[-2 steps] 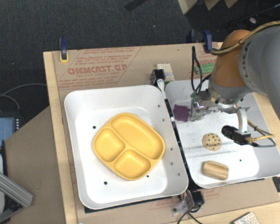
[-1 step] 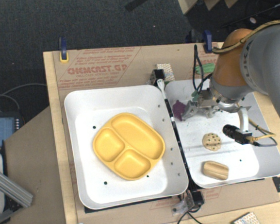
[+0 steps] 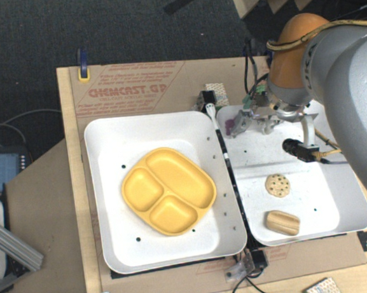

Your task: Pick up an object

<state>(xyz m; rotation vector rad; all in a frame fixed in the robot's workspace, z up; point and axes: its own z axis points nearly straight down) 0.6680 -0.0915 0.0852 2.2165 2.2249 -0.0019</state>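
My gripper hangs low over the far left corner of the right bin, under the orange band of the arm. A small purple object lies just to its left by the bin wall; whether it touches the gripper is unclear. Nearer the front, a round speckled cookie lies in the middle of the right bin. A tan bread roll rests near the front edge of that bin.
The left bin holds a yellow divided plate with three compartments. A black divider rail runs between the bins. A black cable connector sits over the right bin. The arm's large grey body covers the bin's right side.
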